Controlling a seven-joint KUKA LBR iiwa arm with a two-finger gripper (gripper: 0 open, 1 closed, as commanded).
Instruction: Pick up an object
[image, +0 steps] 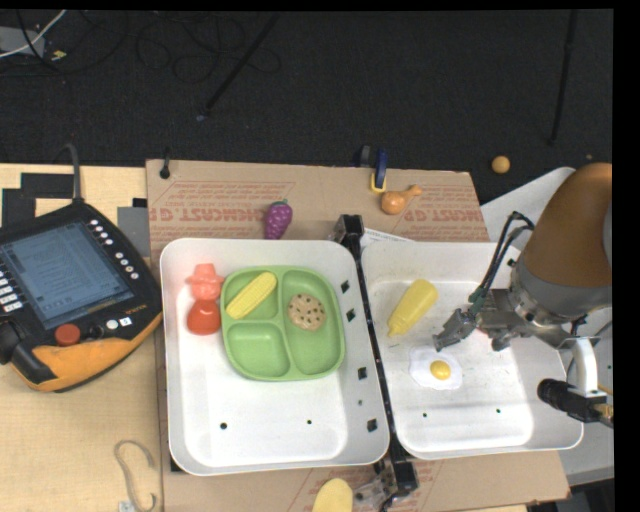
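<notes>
Two toys in right bin (500, 425): mustard bottle (411, 305), fried egg (437, 371); claw (455, 335) between, state unclear.

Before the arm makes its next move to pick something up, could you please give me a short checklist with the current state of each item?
1. Gripper is over the right bin: ok.
2. A pickable thing lies close by: ok, the fried egg sits just below the gripper and the yellow bottle to its left.
3. Something is between the fingers: not ok, nothing shows there.
4. Fingers open wide enough: cannot tell.
5. Egg lies apart from the bottle: ok, bare bin floor shows between them.
6. Left bin's green tray, with corn and cookie, is out of the arm's way: ok.
</notes>
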